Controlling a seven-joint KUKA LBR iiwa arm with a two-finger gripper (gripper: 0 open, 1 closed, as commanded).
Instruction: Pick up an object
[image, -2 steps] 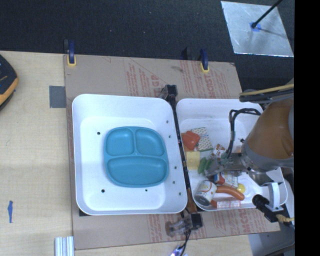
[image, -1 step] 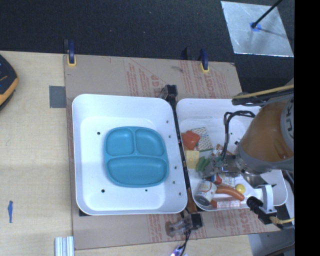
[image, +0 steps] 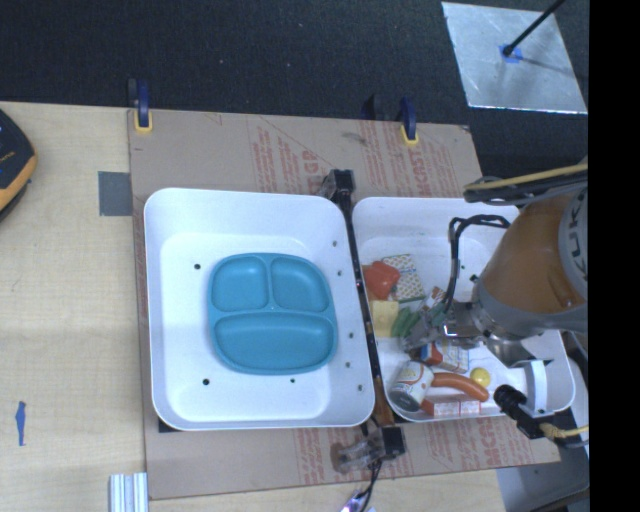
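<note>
Gripper (image: 437, 325) low in right bin (image: 400, 215) — green piece (image: 406, 322) just beside it.

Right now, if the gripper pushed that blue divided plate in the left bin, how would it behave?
The blue plate looks moulded and rigid, so it would probably keep its shape. It lies flat and low on the smooth white bin, so it would likely slide, not tip. Its shallow rounded rim may be hard to pinch.

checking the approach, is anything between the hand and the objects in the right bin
Nothing visible stands between them. The hand is already down in the right bin, right among the pile of small objects, which lie crowded together.
</note>
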